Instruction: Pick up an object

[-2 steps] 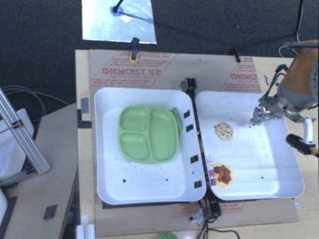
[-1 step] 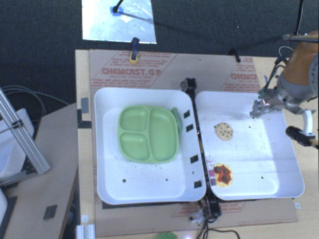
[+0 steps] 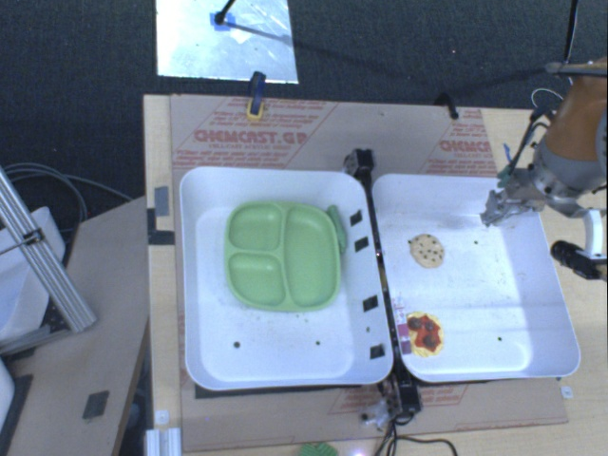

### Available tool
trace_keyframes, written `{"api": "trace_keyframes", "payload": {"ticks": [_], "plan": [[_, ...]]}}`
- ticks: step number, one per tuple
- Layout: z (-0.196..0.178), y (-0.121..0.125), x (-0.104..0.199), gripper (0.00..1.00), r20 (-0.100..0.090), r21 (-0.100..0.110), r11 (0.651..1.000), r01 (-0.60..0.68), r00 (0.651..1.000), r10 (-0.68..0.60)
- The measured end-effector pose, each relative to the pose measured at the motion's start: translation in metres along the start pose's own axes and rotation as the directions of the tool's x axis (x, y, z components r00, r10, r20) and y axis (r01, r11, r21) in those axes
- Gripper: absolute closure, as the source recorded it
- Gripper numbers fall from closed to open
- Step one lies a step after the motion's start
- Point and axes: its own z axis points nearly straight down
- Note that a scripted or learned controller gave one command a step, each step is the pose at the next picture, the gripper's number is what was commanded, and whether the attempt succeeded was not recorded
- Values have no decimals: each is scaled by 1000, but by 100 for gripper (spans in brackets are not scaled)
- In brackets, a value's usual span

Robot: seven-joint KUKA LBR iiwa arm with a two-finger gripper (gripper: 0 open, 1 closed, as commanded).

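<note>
A round chocolate-chip cookie (image 3: 427, 250) lies in the middle-left of the right bin (image 3: 532, 283). A small pizza slice toy (image 3: 424, 333) with red topping rests near that bin's front-left corner. My gripper (image 3: 496, 210) hangs over the bin's back-right part, up and to the right of the cookie, with nothing seen between its fingers. The grey arm with its orange band (image 3: 581, 126) reaches in from the right edge.
A green divided plate (image 3: 284, 256) sits in the left bin (image 3: 209, 350). Black clips run along the divider between the bins (image 3: 372, 274). A yellow clamp (image 3: 256, 104) stands at the board's back edge. A metal frame (image 3: 38, 264) stands at the left.
</note>
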Motion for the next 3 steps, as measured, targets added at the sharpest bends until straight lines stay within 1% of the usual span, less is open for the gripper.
{"api": "trace_keyframes", "payload": {"ticks": [1,2,3], "plan": [[6,-4,1,100,0,2,1000,0,1000,0],[5,-16,0,100,0,3,1000,-1,1000,1],[-1,4,0,100,0,-1,1000,3,1000,-3]]}}
